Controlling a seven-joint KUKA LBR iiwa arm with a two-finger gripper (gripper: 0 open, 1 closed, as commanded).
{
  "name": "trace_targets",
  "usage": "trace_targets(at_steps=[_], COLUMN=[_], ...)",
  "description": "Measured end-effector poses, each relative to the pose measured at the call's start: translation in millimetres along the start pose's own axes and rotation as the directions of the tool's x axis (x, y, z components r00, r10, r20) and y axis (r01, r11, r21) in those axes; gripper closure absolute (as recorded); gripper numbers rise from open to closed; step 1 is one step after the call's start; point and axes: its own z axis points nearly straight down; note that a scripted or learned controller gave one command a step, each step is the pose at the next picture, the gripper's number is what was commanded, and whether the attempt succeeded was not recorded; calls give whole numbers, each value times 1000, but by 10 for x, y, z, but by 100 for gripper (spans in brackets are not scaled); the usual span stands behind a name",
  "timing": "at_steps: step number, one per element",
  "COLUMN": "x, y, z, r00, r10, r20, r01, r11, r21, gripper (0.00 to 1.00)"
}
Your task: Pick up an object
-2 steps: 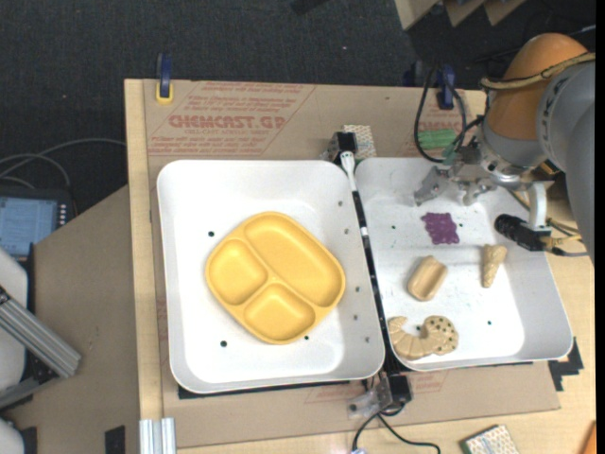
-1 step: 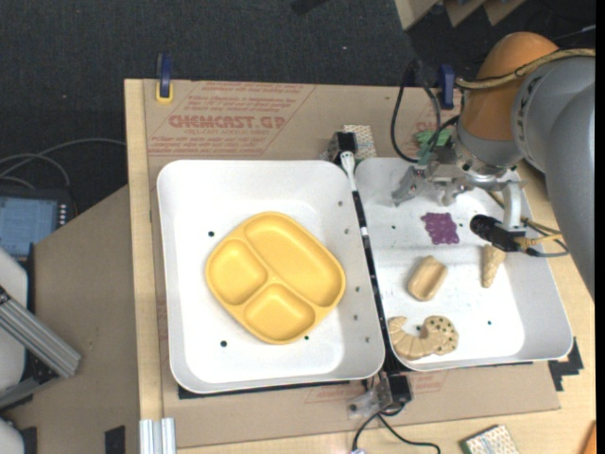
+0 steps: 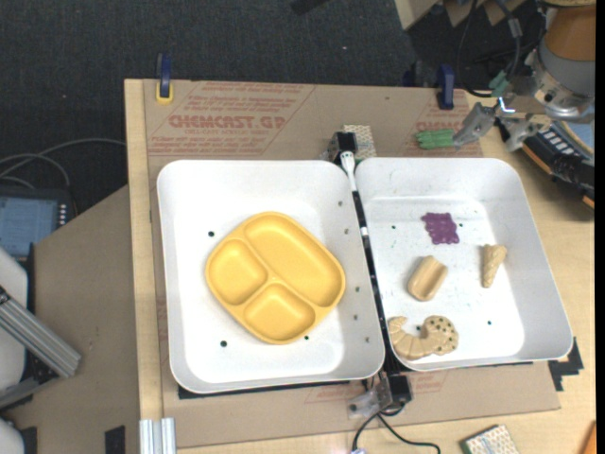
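Now my claw [image 3: 484,121] is up past the far edge of the right bin [image 3: 529,197], holding nothing. I cannot tell its state. Inside that bin, in the middle, lies a tan block [image 3: 426,278]. I should drop straight over it.

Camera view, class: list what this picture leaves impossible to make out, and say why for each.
- End effector: blurred and small near the right bin's far edge, so its finger state is unreadable.
- Arm: cut off by the top-right corner.
- Purple item: too small to identify.
- Croissant and cookie: touching; overlap unclear.
- Board lettering: faint, partly covered by the left bin.
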Motion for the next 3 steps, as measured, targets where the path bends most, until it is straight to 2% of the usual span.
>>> trace_targets(at_steps=[1, 2, 3], x=[-168, -109, 539], y=[-612, -31, -55], z=[1707, 1625, 1621], r00=[1000, 1000, 1000], r10=[2, -5, -8], r20=[-10, -5, -9], r01=[-2, 5, 8], r11=[1000, 1000, 1000], r21=[30, 12, 21], gripper=[0, 0, 0])
